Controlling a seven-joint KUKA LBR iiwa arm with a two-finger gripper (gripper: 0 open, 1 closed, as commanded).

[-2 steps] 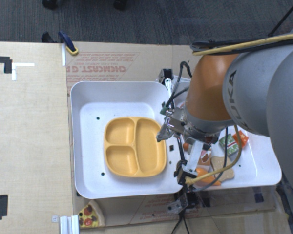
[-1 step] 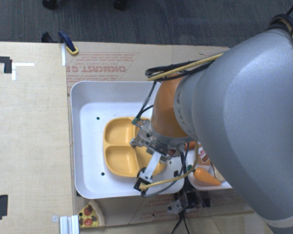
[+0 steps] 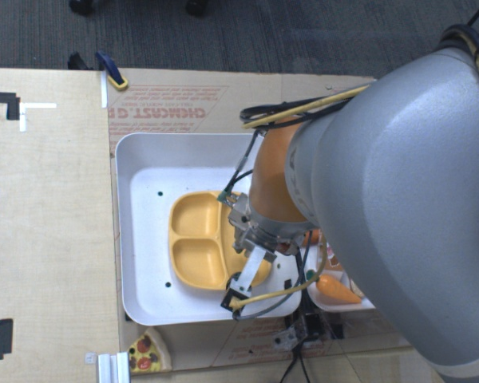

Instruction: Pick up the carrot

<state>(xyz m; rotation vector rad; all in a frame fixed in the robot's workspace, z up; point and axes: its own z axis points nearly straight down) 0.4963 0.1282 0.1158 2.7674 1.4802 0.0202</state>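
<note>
The carrot (image 3: 337, 290), orange with a pale end, lies in the right bin (image 3: 359, 303), at its near left side beside the wall between the bins. My gripper (image 3: 253, 244) hangs over the left bin (image 3: 136, 238), above the right edge of a yellow divided plate (image 3: 193, 242). It is to the left of the carrot, with the wall between the bins between them. The grey arm and orange band cover most of the right bin.
A toy pizza slice (image 3: 145, 354) lies on the bench in front of the left bin. A blue and yellow tool (image 3: 112, 71) sits on the bench behind the bins. The plate takes up the middle of the left bin.
</note>
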